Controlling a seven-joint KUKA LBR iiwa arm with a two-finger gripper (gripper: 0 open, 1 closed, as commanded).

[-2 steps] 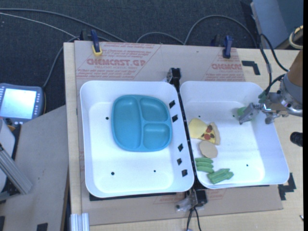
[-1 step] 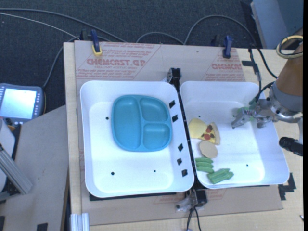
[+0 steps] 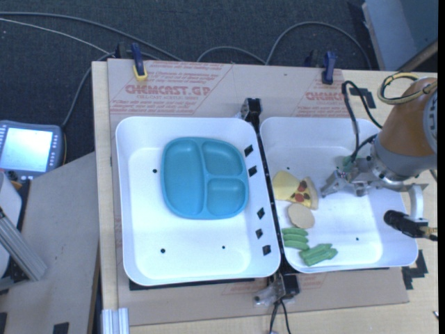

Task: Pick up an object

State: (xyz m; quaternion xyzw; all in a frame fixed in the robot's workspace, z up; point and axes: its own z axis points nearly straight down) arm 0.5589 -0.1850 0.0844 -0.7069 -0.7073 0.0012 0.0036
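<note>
My gripper (image 3: 343,184) hangs low over the middle of the right bin (image 3: 361,134), open, with nothing between its fingers. Its left fingertip (image 3: 324,188) lies just right of a yellow pizza-slice toy (image 3: 288,186) and is not touching it. Below the slice sits a beige round piece (image 3: 301,217). Two green pea pods (image 3: 295,237) (image 3: 318,254) lie near the bin's front left corner. The grey arm with its orange band (image 3: 410,127) comes in from the right.
A blue divided plate (image 3: 205,178) lies in the left bin (image 3: 139,207). A black divider (image 3: 259,179) with clips runs between the bins. Black cables (image 3: 354,117) trail over the right bin's back edge. Blue clamps (image 3: 139,65) hold the board at the back.
</note>
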